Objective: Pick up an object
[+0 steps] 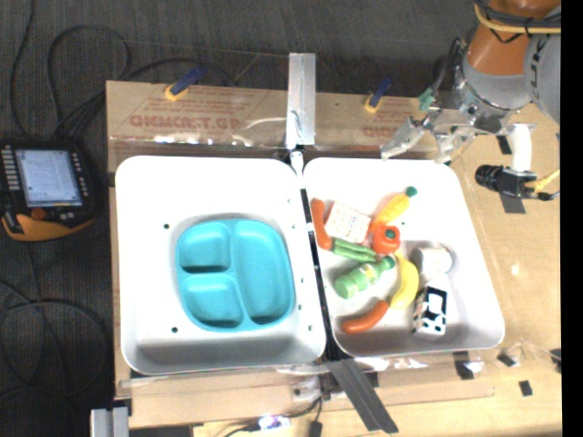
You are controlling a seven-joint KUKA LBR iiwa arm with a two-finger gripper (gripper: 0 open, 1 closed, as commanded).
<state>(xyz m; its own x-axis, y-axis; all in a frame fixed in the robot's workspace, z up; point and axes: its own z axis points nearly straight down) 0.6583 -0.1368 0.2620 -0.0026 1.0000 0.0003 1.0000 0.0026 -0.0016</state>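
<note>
The banana (404, 282) lies in the right bin (474, 244), touching the green bottle (363, 278) and other toys. The gripper (428, 139) hangs above the bin's far rim, fingers spread, nothing held. A descent over the banana's freer lower end is advised.

The arm (510, 44) is grey with a broad orange band at the wrist. At seven o'clock of it, the gripper (428, 139) has pale metallic fingers and small green fittings.

Bright, even overhead light; soft shadows, mild glare on white bins (137, 198), slightly grainy.
</note>
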